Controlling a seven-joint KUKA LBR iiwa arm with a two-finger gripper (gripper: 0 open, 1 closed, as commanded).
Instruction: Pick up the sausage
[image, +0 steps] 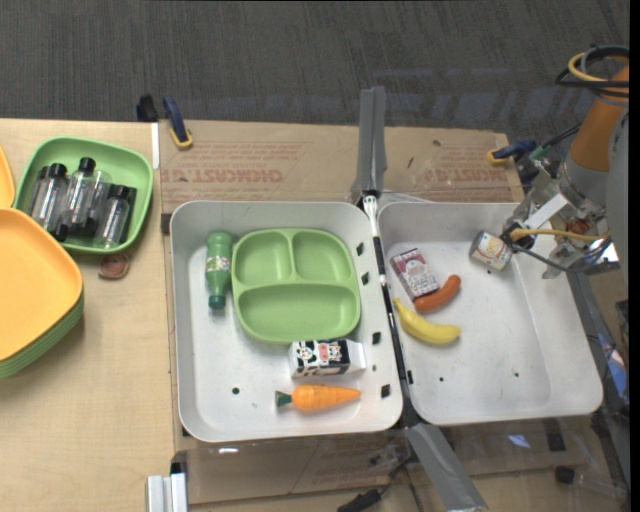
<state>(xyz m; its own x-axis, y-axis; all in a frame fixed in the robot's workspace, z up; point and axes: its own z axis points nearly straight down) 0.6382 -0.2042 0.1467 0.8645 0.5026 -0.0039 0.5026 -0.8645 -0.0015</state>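
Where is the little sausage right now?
The sausage lies in the right bin, toward its left side, beside the small red and white carton and just above the banana.

My end effector (497, 249) hovered near the right bin's (520, 395) upper right corner — well apart from the sausage (439, 292). The sausage lay tilted between a small red carton (413, 271) and a banana (427, 326). The left bin (200, 400) held a green divided plate (295, 284), a green bottle (218, 266), a cow-print carton (320, 357) and a carrot (319, 398).
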